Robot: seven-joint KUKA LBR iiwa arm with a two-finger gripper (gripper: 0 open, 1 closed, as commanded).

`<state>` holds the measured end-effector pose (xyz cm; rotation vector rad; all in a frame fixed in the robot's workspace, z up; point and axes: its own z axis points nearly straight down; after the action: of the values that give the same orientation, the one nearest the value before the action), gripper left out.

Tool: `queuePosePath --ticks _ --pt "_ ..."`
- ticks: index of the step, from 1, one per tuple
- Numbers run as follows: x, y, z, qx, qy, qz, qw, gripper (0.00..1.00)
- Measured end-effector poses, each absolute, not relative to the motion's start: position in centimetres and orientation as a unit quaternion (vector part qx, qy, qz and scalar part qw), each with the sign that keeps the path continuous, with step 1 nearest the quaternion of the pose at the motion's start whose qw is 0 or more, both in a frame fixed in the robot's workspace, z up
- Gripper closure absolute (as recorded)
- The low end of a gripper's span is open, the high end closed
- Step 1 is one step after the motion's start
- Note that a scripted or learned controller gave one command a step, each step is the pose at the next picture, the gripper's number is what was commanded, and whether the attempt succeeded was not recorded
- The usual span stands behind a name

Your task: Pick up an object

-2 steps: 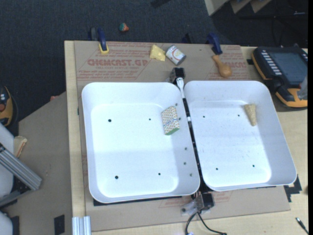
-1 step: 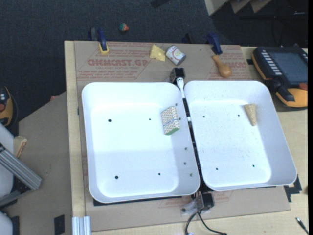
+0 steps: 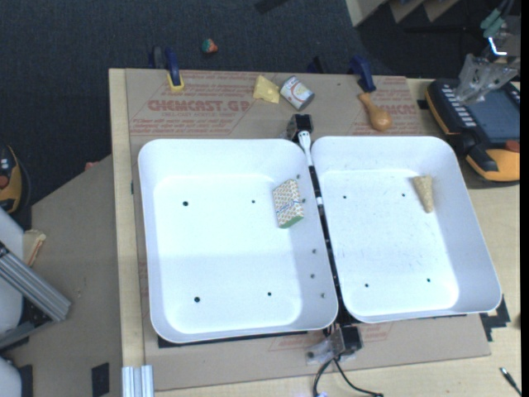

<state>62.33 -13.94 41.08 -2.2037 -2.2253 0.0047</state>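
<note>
A small patterned box (image 3: 288, 203), cream with green dots, lies in the left bin (image 3: 165, 246) near its right wall. A tan cone-shaped piece (image 3: 425, 193) lies in the right bin (image 3: 463, 255) toward its upper right.
Behind the bins on the brown board lie a yellow wedge (image 3: 266, 90), a small white-and-grey box (image 3: 297, 93) and an orange pear-shaped toy (image 3: 376, 112). Blue clamps (image 3: 173, 67) hold the board's far edge. A black and yellow device (image 3: 475, 126) sits at the right.
</note>
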Motion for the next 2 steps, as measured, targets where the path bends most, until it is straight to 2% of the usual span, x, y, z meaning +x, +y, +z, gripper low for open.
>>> queuePosePath --ticks 1,2 --pt "57.1 -20.6 36.2 -0.709 -0.705 0.0024 0.003 1.0" --pt "51.8 -22.6 42.8 -0.708 -0.706 -0.0009 -0.004 1.0"
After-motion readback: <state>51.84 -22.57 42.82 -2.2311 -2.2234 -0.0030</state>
